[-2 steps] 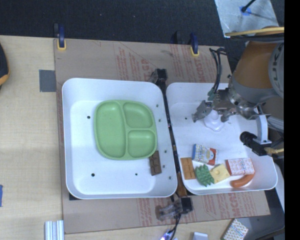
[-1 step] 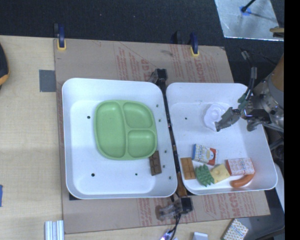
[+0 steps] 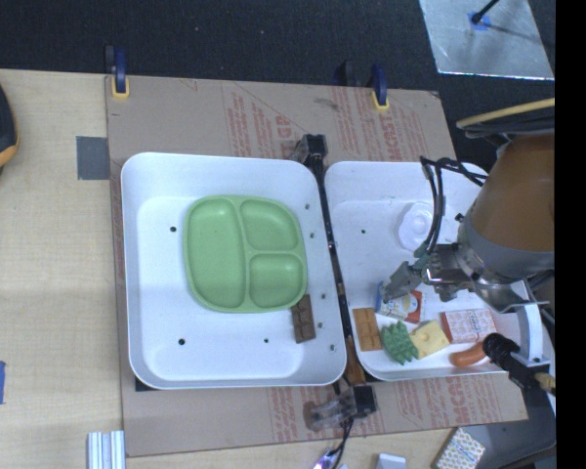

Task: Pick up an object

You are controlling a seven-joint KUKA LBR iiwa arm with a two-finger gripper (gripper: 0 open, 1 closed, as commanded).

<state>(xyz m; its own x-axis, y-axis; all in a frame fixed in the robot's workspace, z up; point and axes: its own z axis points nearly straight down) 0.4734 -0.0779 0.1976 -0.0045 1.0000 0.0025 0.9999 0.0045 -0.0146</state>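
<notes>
- Down low over the right bin [image 3: 371, 189], the hand [image 3: 407, 279], metal tips hovering just above a small red-and-white packet [image 3: 402, 307].
- Spread or pressed together? Cannot tell from this slant; too dark and tangled down there.
- Nothing visibly between the tips, so nothing held yet, by the look of it.
- Likely target: that packet, sitting at the front of the right bin among the clutter.
- To do it well: straight drop, tips either side of the packet, closing only once they bracket it; probably best across the narrow side.
- Tight neighbourhood, though: brown bar [image 3: 366, 328] just to the left of the pile, green spiky toy [image 3: 398, 343] touching the yellow cheese wedge [image 3: 431, 340], a pale red-printed packet [image 3: 465, 323] beside, an orange sausage [image 3: 468, 356] at the front rim.
- Risk of nudging the green toy or snagging two things at once.
- Further back in the same bin, a clear round lid or cup [image 3: 414, 228], well clear of the pile.
- Black cables [image 3: 435, 198] looping down off the wrist, close over the bin; worth watching.
- Over in the left bin [image 3: 137, 262]: green divided plate [image 3: 244, 253] in the middle, small brown block [image 3: 302, 319] just beside its lower right corner. Out of the way.
- All of it on a cardboard sheet [image 3: 225, 115] clamped to the bench [image 3: 39, 262].
</notes>
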